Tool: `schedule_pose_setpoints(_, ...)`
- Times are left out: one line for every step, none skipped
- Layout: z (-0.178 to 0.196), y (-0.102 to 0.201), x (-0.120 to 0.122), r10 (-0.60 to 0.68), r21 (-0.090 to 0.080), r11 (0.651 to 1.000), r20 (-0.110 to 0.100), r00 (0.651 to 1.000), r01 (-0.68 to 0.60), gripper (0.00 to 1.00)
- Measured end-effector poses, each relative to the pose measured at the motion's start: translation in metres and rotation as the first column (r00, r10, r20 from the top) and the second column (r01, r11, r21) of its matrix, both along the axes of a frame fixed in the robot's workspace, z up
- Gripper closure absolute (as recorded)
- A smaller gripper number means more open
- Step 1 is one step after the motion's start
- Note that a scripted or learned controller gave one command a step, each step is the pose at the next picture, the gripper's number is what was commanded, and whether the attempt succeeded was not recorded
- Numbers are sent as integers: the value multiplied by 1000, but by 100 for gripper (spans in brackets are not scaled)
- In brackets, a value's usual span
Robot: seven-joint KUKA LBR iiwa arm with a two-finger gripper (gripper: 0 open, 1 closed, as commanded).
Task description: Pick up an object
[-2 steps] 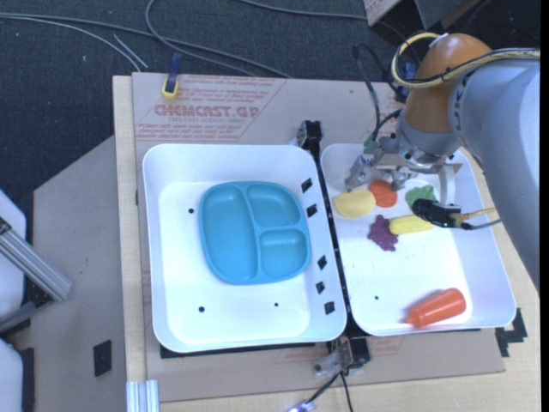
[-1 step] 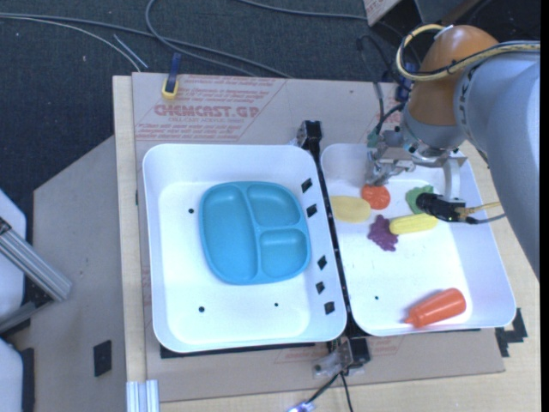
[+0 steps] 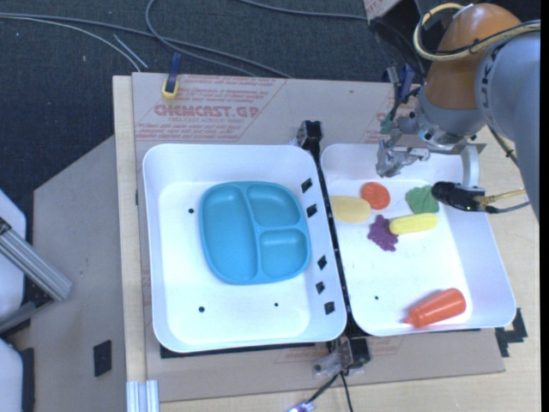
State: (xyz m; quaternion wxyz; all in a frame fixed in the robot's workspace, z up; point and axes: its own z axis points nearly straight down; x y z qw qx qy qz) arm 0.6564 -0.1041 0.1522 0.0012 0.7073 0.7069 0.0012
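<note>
Camera view, fixed above the bench.

- Left bin (image 3: pixel 163 256): white and shallow. It holds one blue divided tray (image 3: pixel 254 230) with three compartments, lying flat near the bin's middle.
- Right bin (image 3: pixel 480 264): white and shallow, set just beside the left bin. A row of small black clips (image 3: pixel 314 213) runs along the shared edge.
- Contents of the right bin, all candidate objects for picking:
  - pale yellow rounded piece (image 3: pixel 350 209), near the bin's left wall
  - red-orange round piece (image 3: pixel 375 196), just beside the yellow rounded piece on its far side
  - purple cluster (image 3: pixel 383 233), nearer the camera than those two
  - yellow oblong piece (image 3: pixel 413 223), just beside the purple cluster
  - green piece (image 3: pixel 420 199), beyond the yellow oblong piece
  - orange carrot-shaped piece (image 3: pixel 437 307), lying alone near the front rim, well apart from the rest
- Gripper (image 3: pixel 393 166): points down over the far end of the right bin, close beyond the red-orange round piece. Nothing is seen held in it. Whether it is open or closed cannot be told from this angle.
- Arm (image 3: pixel 515 67): grey with an orange band, entering from the right.
- Base board (image 3: pixel 214 110): brown with red printed lettering, lying under both bins. A yellow-and-blue clamp (image 3: pixel 171 82) sits at its far edge.
- Floor (image 3: pixel 69 75): dark, with grey cables (image 3: pixel 197 33) looped across it.
</note>
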Motion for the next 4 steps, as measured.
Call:
schedule_pose_setpoints(63,0,-5,1,0,1000,1,1000,-1,100)
schedule_pose_setpoints(107,2,-3,2,-1,1000,3,1000,-2,100)
schedule_pose_setpoints(95,50,-23,5,2,1000,-7,1000,-5,100)
schedule_pose_setpoints(84,86,-48,3,2,1000,-8,1000,-3,100)
